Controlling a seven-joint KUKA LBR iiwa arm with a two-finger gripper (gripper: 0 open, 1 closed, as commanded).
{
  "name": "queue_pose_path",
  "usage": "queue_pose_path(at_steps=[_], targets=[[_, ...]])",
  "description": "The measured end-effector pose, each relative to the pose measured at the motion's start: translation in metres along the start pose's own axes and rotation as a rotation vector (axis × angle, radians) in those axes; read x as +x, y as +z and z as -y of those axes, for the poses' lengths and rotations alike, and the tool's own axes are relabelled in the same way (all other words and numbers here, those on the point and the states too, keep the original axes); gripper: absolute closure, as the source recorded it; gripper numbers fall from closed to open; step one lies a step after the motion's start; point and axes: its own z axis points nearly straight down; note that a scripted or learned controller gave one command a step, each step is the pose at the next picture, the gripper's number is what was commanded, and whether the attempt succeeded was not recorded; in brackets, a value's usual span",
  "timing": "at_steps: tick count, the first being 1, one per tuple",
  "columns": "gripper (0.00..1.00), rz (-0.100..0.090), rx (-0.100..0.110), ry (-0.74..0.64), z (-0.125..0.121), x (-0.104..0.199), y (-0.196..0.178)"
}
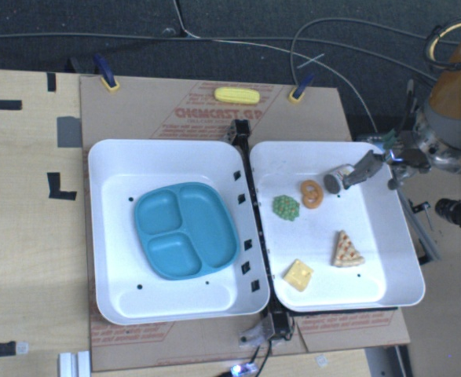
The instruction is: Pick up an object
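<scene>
Arm reaching in from right, gripper [334,181] low over right bin [399,246], beside pretzel [312,194]; grip state unclear.

A blue divided plate [186,230] lay in the left white bin [104,210]. Behind the bins, a yellow corn cob [236,95] rested on the cardboard sheet [148,108], which two blue-and-yellow clamps [106,74] pinned at its far edge. Black cables [214,38] trailed across the dark backdrop.
</scene>
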Motion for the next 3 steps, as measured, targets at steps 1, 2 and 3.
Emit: queue_pose_path(at_steps=[1,2,3], targets=[[0.00,0.002,-0.012,-0.004,-0.002,0.001,-0.007],[0.00,0.003,-0.009,-0.004,-0.009,0.007,0.042],[0.00,0.002,-0.008,-0.003,-0.006,0.007,0.085]])
